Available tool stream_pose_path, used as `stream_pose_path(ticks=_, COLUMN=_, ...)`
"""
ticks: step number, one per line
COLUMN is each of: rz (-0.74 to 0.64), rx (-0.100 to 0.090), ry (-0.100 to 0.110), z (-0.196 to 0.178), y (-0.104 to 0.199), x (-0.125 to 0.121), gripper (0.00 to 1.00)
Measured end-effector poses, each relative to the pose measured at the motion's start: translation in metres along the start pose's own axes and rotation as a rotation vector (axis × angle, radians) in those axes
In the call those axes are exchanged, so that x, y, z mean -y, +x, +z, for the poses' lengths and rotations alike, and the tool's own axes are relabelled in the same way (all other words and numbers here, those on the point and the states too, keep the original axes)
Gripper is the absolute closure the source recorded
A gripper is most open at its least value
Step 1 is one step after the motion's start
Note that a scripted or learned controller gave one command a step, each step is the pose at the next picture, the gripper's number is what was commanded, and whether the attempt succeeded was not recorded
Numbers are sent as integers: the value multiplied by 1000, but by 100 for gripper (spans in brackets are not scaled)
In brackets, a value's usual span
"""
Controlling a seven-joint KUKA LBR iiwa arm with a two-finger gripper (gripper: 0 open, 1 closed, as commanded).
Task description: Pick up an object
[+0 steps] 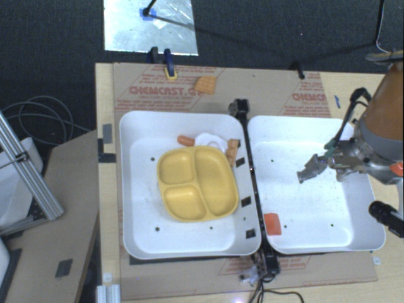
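My gripper (pixel 307 172) hangs over the middle of the right bin (pixel 353 238), pointing left, with bare white floor under it. A small red-orange block (pixel 272 223) lies in that bin's near left corner, apart from the gripper and below and left of it. In the left bin (pixel 136 169) a yellow divided plate (pixel 196 183) lies flat. Behind the plate are a small orange sausage-shaped piece (pixel 185 141), a white piece (pixel 208 141) and a brown piece (pixel 233 149) by the right wall.
The black divider (pixel 247 169) runs between the two bins. A tan square piece (pixel 205 84) lies on the cardboard behind the left bin, near a blue-and-yellow clamp (pixel 169 62). A shiny metal sheet (pixel 150 17) lies farther back.
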State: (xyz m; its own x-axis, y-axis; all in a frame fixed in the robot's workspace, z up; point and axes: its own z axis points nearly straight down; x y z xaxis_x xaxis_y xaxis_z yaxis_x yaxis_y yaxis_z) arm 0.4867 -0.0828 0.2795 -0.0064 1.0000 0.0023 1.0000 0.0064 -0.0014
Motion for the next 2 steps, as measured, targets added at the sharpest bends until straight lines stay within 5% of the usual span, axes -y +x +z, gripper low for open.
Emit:
stream_pose_path(ticks=1, rz=-10, rx=0, ry=-19, z=-67, y=102, x=-121, gripper=0)
stream_pose_path(ticks=2, rz=14, rx=4, ry=10, z=55, y=20, x=-85, gripper=0)
